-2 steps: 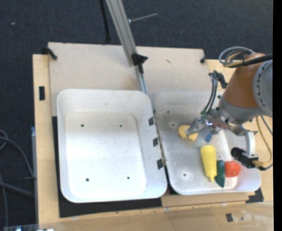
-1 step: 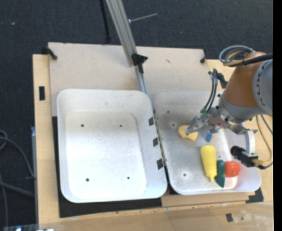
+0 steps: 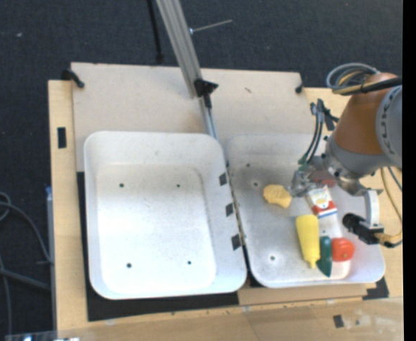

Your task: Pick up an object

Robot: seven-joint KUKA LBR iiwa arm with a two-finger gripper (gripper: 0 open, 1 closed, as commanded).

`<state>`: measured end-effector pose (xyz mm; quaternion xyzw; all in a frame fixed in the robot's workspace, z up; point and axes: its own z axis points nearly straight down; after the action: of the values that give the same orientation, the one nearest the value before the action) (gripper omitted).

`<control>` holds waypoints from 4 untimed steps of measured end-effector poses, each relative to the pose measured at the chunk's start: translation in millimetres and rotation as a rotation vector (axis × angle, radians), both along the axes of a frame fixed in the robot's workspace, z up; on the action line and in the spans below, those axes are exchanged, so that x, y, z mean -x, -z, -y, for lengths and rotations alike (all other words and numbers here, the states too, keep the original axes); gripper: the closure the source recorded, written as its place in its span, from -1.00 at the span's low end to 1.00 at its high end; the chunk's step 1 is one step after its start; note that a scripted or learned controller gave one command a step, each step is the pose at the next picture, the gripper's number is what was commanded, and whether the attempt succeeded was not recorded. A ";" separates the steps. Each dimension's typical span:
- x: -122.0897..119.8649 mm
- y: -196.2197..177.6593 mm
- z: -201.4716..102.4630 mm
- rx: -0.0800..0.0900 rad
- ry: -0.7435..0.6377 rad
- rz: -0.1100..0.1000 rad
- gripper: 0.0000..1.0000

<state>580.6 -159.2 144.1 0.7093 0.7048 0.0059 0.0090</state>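
Observation:
In the right bin (image 3: 265,261) lie several objects. A small yellow lumpy piece (image 3: 277,195) rests near the bin's middle. A yellow bottle (image 3: 307,239) lies toward the front, with a dark green item (image 3: 324,257) beside it. A white bottle with a red cap (image 3: 334,231) lies along their right side. My gripper (image 3: 304,181) hangs low over the bin, just right of the yellow lump and at the far end of the white bottle. The wrist (image 3: 360,130) hides part of it.
The left bin (image 3: 155,212) sits beside the right one, with a narrow gap and black clips between them. A slanted metal pole (image 3: 187,48) rises behind the bins. Cables (image 3: 2,226) lie on the floor at left.

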 end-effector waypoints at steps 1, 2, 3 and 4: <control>0.8 -44.3 4.2 -0.002 -0.006 -0.015 1.00; -0.2 -61.1 5.5 -0.003 -0.010 -0.017 1.00; -0.5 -65.3 -53.7 -0.006 -0.014 -0.019 1.00; 4.3 -81.2 -109.0 -0.006 -0.015 -0.018 1.00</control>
<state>576.3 -50.2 225.4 0.7042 0.7100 0.0019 0.0006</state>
